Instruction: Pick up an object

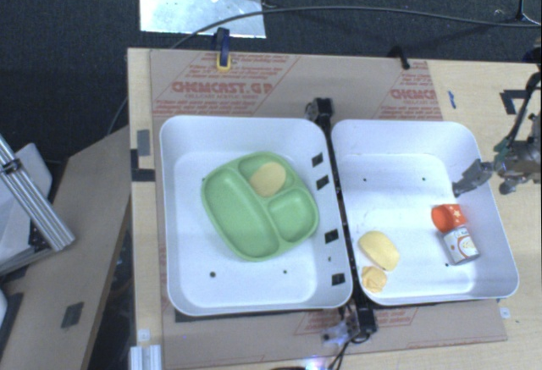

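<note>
The right bin [406, 148] holds three objects. A yellow lemon-like piece [379, 249] lies near its front left, and a smaller yellow piece [373, 278] sits just in front of it. A small bottle with an orange cap [455, 234] lies on its side near the right wall. My gripper [484, 175] reaches in over the right rim of this bin, above and a little behind the bottle, apart from it. Nothing shows held in it. The arm behind it is mostly cut off at the right edge.
The left bin [195, 140] carries a green divided plate [246, 220] with a pale yellow object [268, 179] in its rear compartment. Black clips [330, 234] run along the seam between the bins. An aluminium frame [30, 199] stands at far left.
</note>
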Available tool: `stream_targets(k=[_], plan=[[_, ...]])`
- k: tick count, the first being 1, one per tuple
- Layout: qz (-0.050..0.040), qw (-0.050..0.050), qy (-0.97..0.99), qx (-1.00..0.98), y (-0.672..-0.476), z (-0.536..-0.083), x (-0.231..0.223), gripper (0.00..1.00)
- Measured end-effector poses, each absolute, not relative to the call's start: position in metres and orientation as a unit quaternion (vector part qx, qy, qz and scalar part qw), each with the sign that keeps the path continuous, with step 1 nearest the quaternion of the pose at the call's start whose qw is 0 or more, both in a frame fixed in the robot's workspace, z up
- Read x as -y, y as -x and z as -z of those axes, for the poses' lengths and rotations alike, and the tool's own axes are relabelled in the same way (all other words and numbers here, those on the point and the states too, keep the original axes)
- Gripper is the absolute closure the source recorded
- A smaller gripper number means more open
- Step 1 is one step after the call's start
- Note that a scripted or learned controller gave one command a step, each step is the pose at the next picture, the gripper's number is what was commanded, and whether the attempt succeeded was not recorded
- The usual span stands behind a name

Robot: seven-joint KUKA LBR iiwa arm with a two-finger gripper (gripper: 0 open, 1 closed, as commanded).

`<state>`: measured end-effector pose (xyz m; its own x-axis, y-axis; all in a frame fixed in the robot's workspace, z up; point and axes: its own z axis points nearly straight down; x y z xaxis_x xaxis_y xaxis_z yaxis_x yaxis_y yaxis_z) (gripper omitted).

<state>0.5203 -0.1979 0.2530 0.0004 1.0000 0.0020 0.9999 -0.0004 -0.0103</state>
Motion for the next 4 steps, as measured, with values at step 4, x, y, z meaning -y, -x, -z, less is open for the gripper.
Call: stream_targets(k=[4], plan=[[0.0006, -0.001, 0.707, 0.707, -0.523, -0.120, 0.188, 0.00]])
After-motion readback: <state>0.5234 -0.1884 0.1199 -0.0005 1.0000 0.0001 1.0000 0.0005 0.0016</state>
